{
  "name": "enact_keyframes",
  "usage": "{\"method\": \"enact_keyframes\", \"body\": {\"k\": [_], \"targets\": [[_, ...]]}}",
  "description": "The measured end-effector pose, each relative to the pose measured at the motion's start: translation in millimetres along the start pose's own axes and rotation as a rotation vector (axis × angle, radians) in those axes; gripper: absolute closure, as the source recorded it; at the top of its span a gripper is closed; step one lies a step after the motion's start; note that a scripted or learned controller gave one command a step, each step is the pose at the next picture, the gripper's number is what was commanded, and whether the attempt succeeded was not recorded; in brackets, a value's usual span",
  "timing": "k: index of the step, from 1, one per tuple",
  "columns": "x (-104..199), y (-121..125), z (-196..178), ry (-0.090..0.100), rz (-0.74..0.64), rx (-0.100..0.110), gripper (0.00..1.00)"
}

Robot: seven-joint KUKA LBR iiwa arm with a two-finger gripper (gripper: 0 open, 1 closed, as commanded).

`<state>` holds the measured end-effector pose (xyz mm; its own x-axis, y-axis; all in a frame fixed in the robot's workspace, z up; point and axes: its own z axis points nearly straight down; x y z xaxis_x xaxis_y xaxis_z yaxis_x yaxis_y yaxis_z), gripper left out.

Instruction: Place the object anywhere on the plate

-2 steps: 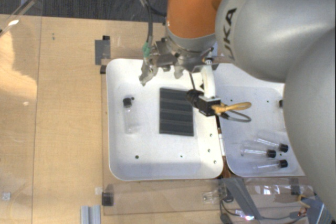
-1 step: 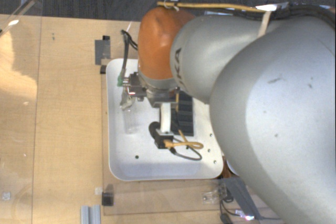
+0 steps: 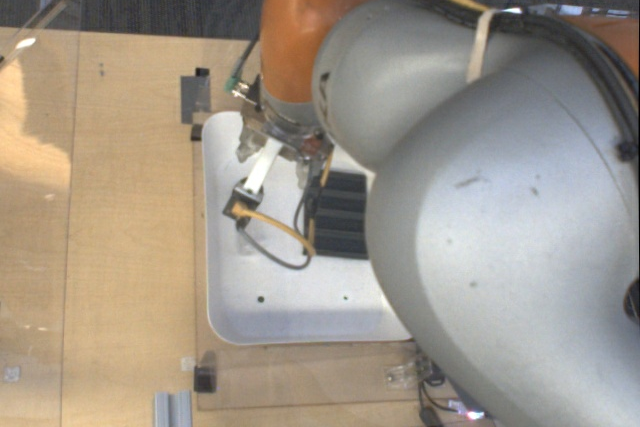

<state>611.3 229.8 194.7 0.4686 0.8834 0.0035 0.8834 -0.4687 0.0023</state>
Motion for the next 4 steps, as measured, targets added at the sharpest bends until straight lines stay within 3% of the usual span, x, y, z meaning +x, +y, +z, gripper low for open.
{"method": "enact_keyframes", "body": {"k": [1, 2, 3, 4], "targets": [[-35.3, -77.5, 100.8, 0.001, 0.213, 0.002, 0.0], [-4.2, -18.2, 104.7, 0.006, 0.834, 0.0, 0.0], [-3.0, -17.5, 93.3, 0.01, 0.832, 0.002, 1.0], [-112.2, -64.0, 3.4, -0.003, 0.7, 0.001, 1.0]]}}
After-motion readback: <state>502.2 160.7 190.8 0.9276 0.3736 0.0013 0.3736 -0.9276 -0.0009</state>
